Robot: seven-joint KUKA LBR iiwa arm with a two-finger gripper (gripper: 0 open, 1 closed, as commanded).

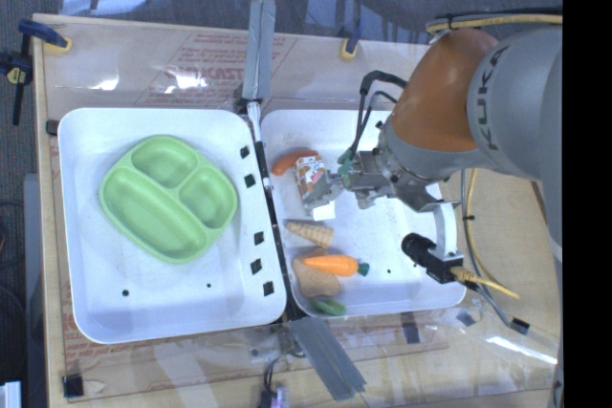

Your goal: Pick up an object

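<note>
Arm (478, 100) comes in from the right, grey body with orange band, hanging over the right bin (421, 296). Left bin (86, 301) sits beside it, the two touching along the centre divider. Left bin holds a green divided plate (169, 197) with three compartments, lying flat, tilted diagonally in the bin.

Gripper (337, 179) is low in the right bin's upper middle, just beside a small printed can (310, 177) with red and white label. Can lies right at the gripper's left tip, looks touching, but can't confirm it's between the fingers. Can't tell finger state from this angle, wrist hardware blocks it.

Rest of the right bin, along its left side, top to bottom: orange sausage-shaped piece (284, 163) just beside the can's upper left; tan cone (309, 230) below the can; carrot (331, 265) with green end, resting on a tan bread-like piece (314, 282); small green item (329, 306) at the bottom edge. All are clear of the gripper.
</note>
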